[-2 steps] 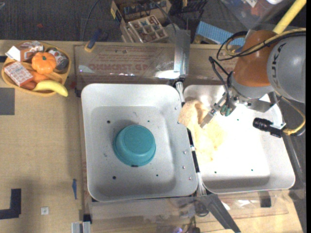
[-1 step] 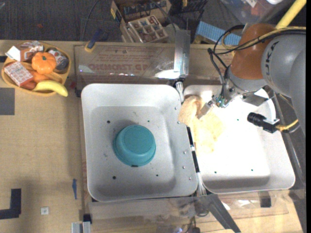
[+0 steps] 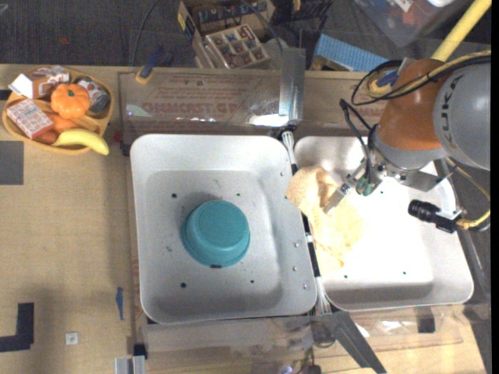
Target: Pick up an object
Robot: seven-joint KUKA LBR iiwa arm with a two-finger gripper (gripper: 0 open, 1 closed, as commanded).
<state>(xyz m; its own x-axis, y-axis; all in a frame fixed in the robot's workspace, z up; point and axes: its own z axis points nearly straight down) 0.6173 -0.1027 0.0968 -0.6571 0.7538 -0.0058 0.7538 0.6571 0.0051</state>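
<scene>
The task's likeliest thing is a pale yellow cloth (image 3: 327,213) lying crumpled in the right bin (image 3: 405,283), bunched against that bin's 9 o'clock wall and partly riding up onto the rim shared with the left bin (image 3: 156,170). It looks soft, limp and light; it would sag and drape when lifted instead of keeping its shape, and a single layer could slip free of a shallow pinch. The sounder hold appears to be the raised, bunched fold near its 11 o'clock end, where several layers can be caught at once.

The tool (image 3: 347,192) sits low over the cloth's 1 o'clock edge, at or just above the fabric. How far it is parted cannot be told from this slant, nor whether it has any cloth.

A teal bowl (image 3: 217,233) rests upside down near the middle of the left bin: stiff and smooth, its domed back offering little for a two-finger hold.
</scene>
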